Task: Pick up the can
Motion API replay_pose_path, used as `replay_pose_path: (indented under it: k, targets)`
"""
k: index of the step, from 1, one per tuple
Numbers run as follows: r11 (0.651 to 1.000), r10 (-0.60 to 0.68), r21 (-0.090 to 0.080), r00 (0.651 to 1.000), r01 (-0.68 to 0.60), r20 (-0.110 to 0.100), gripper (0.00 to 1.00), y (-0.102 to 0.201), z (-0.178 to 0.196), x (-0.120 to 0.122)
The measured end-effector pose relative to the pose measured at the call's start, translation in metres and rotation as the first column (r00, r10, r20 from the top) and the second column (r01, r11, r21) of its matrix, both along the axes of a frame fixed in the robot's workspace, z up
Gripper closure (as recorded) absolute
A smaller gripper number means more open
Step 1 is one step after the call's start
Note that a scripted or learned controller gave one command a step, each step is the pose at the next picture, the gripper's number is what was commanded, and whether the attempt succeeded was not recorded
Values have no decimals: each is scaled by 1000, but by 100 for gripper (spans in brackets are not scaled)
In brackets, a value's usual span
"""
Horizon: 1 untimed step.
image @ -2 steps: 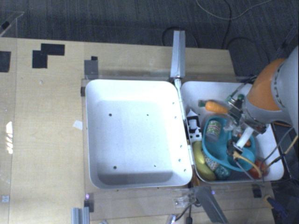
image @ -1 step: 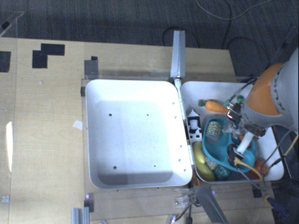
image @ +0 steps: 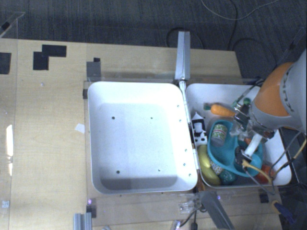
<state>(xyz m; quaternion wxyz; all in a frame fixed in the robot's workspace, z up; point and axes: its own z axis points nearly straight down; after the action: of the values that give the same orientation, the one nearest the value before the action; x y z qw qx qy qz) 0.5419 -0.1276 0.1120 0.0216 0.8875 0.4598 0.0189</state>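
Tool (image: pixel 245 137): low over the right bin (image: pixel 283 176), above the heap of things near that bin's right side. Its tip is lost against the clutter under it, and I cannot tell how it is set or whether it has hold of anything.

Arm (image: pixel 276 102): one, grey with an orange band, entering from the right and cut off by the picture's edge. It slants down and to the left into the right bin, its bulk covering part of that bin's far right side.

Can (image: pixel 219 133): one, green-labelled, lying in the right bin on a teal dish (image: pixel 230 157), just left of the tool. Whether the tool touches it is not clear.

Other contents of the right bin, partly hidden by one another:
- one orange carrot-like piece (image: pixel 221 110) near the far wall;
- one yellow banana (image: pixel 207 164) along the left wall, near the front;
- one small black-and-white item (image: pixel 198 131) against the left wall, too small to name;
- red and orange bits near the front right corner, hard to make out.

Left bin (image: pixel 93 143): one, white and shallow, touching the right bin along a shared edge.

Table (image: pixel 43 143): pale wood, carrying both bins, with black patches at its far left.
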Motion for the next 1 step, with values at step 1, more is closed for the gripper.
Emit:
replay_pose_path:
  k: [1]
  targets:
    - [988, -149, 21, 988, 150, -51, 100, 63, 137, -18]
